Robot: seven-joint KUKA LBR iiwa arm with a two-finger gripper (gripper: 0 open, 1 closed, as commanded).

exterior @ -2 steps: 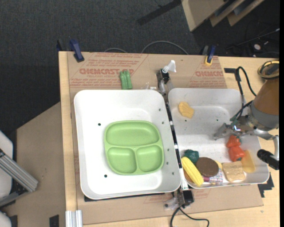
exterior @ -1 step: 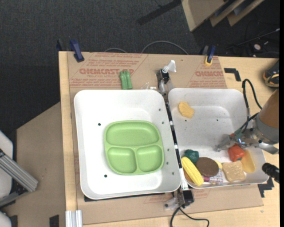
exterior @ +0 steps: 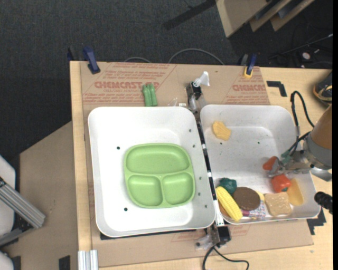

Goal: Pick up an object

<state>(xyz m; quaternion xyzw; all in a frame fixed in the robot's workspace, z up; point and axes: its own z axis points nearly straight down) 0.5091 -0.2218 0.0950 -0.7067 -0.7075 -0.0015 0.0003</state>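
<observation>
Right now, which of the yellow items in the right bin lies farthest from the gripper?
The small yellow piece alone near the bin's back-left corner. The corn cob and the pale yellow piece both sit along the front, nearer the gripper.

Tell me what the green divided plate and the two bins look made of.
Green divided plate: likely molded plastic, matte to satin, with an even colour and soft rounded compartment ridges. Left bin and right bin: probably thin formed plastic, smooth white, with rounded corners and faint sheen; painted metal can't be ruled out.

Dark carpet floor (exterior: 79,26) around a cardboard-topped bench (exterior: 127,79); wooden furniture (exterior: 259,16) at top right.
</observation>
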